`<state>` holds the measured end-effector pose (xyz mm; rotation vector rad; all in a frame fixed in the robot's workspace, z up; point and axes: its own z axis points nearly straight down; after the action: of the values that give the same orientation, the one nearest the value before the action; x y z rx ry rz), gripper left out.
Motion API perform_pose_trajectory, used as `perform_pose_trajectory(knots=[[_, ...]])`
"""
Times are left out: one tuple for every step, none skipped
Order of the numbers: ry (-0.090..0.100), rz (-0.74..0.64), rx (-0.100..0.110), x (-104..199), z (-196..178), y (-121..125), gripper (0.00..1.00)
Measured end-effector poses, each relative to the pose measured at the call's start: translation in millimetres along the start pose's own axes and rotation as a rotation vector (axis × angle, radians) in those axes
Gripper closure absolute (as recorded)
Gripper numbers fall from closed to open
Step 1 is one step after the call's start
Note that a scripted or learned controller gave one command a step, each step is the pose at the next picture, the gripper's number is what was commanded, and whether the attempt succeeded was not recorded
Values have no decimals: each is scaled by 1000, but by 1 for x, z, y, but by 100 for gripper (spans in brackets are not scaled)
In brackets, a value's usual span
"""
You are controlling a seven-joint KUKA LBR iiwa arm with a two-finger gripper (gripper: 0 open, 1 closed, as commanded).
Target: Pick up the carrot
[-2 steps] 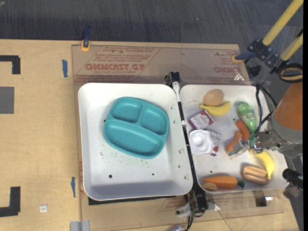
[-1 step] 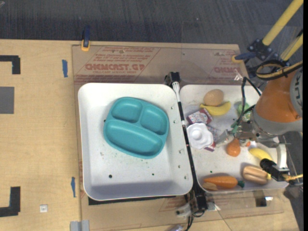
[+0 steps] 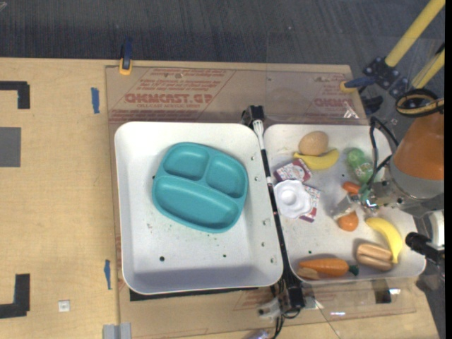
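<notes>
On the brown counter (image 3: 63, 189), the carrot (image 3: 325, 266) lies at the right bin's (image 3: 409, 221) near edge, beside the hotdog (image 3: 374, 255). The pincer (image 3: 364, 198) hovers apart; its state is unclear. Approach: it must travel to the carrot and descend.

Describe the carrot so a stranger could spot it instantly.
Look in the right-hand white bin, along its near edge. The carrot lies there flat, left of the hot dog. It is the long orange piece with a dark green tip, unlike the small round orange pieces farther up.
</notes>
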<state>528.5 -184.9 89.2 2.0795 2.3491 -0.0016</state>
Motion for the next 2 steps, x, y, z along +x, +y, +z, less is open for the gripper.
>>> perform_pose_trajectory(knots=[[-5,-182,-11,57,0,-33,0],[-17,-178,-21,52,-10,-30,100]])
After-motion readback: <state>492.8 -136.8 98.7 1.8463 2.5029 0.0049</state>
